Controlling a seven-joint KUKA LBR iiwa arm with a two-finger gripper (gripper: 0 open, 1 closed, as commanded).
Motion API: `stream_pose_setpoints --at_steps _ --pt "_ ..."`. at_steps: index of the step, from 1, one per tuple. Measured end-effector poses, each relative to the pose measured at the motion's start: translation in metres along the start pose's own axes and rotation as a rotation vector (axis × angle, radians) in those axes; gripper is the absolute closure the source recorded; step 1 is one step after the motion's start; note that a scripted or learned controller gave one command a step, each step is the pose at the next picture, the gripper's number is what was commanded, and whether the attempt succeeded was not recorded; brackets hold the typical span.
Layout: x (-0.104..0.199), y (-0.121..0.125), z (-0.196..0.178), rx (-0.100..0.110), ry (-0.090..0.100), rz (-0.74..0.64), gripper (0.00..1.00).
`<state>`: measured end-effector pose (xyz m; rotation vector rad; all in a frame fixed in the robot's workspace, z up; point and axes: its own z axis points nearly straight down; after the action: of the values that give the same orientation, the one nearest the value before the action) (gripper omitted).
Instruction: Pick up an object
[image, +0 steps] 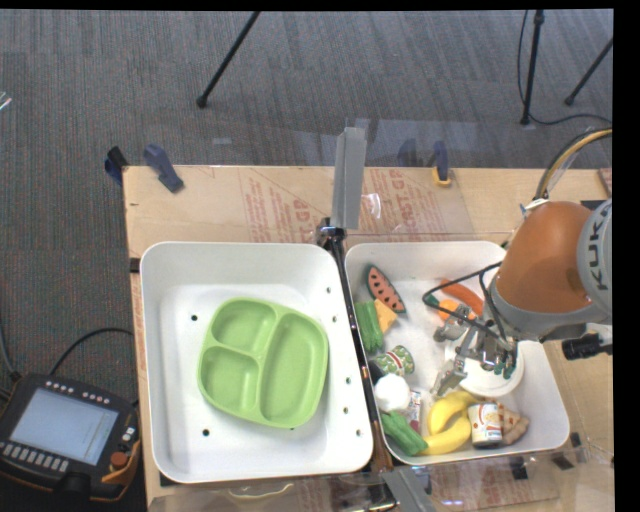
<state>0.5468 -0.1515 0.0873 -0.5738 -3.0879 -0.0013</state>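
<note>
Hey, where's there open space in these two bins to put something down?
Bare floor rings the green divided plate in the left bin, widest along its back and left walls. The right bin has one open strip, between the watermelon slice and its back wall. Its front is crowded: banana, can, gripper.

Bright, even light; soft shadows

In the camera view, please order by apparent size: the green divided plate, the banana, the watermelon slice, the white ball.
Largest to smallest:
1. green divided plate
2. banana
3. watermelon slice
4. white ball
Watermelon slice and white ball look close in area, so their order is unsure.
</note>
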Motion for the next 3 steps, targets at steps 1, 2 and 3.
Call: stream_pose_setpoints --at_steps 1,2,3 --pt "-0.072 0.043 -0.001 -0.001 -0.004 0.107 0.0" --pt "-0.033 0.044 -0.001 0.0 -0.002 0.152 0.0" --pt "0.013 -0.041 -0.001 0.001 0.0 0.143 0.0"
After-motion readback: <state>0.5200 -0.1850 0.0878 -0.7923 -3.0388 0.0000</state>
